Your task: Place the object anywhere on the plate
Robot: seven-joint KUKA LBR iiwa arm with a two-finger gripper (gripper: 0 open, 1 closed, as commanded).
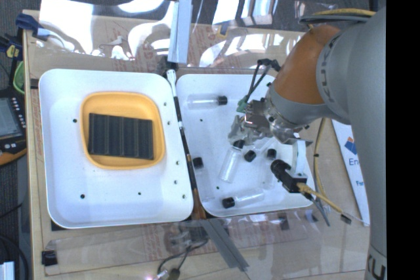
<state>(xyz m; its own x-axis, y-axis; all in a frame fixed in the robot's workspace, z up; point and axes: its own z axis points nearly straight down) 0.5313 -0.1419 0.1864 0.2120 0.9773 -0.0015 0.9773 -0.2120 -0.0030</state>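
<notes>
Yellow plate (122, 103) lies in the left bin (59, 193). Clear tubes (230, 166) lie in the right bin (203, 200), at six o'clock from the gripper (246, 130). A smooth tube could slip out during the carry.

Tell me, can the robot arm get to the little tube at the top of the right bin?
Probably yes. The tube lies alone near the right bin's far edge, nothing on it, and the end effector hangs close by.
</notes>
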